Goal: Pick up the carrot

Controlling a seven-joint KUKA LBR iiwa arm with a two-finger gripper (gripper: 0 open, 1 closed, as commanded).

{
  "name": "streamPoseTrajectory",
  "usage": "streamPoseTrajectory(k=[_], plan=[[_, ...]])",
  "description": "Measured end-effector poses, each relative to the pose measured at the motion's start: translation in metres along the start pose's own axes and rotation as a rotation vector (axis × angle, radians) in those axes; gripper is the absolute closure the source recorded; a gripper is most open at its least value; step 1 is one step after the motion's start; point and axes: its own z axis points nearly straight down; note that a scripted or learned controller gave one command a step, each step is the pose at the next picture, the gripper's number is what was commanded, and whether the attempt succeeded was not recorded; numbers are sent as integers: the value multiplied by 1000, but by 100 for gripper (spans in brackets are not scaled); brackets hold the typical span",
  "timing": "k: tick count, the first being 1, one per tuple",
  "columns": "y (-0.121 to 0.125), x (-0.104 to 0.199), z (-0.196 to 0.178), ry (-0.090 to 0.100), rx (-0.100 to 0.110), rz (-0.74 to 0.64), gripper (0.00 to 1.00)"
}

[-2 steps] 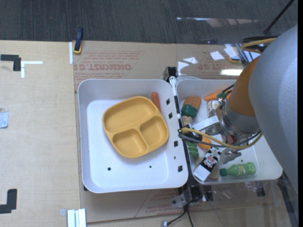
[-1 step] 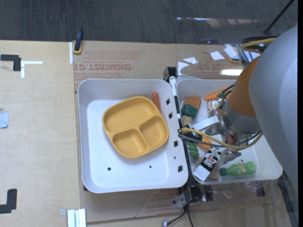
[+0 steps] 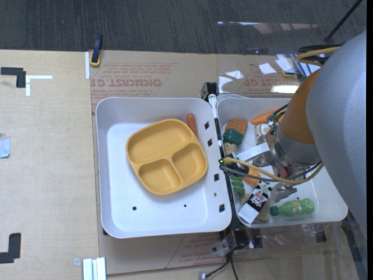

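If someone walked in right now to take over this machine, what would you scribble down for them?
Gripper: over the right bin, hidden under the arm's wrist, so I cannot tell whether it is open or holding anything.
Carrot: what looks like it lies at the back of the right bin, partly hidden behind the arm.
Other things: yellow plate in the left bin, with an orange-red piece beside its far edge; corn, milk carton and green bottle in the right bin.
Done: no pickup visible.
Left: grasp the carrot and lift it.
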Motion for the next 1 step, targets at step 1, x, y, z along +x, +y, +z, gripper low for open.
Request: streamPoseTrajectory(k=[1], plan=[[0,0,0,0,0,0,0]])
